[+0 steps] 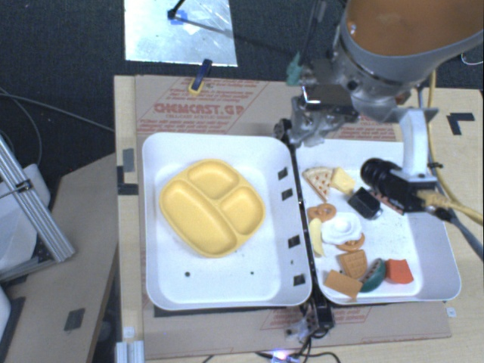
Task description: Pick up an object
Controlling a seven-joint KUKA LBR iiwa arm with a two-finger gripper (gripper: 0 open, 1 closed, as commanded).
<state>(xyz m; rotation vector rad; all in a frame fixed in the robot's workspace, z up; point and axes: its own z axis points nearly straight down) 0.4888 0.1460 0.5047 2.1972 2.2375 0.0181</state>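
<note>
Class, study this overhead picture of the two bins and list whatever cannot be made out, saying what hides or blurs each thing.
1. The gripper: in camera view the arm's wrist covers it from above, so its state is unclear.
2. The right bin: its far edge lies under the arm.
3. The small toy foods: crowded together and too small to name with certainty.
4. The arm: cut off by the top edge.
5. The yellow divided plate in the left bin is plain.

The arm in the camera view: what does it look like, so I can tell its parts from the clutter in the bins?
The arm is bulky and rounded, with grey metallic housing and a broad orange band across it. Below hangs a silver-grey metal gripper assembly with a small teal-green part on its side. Thin dark cables run up alongside it. A white bracket with a black cylindrical unit and a yellowish cable sits to the right.
</note>
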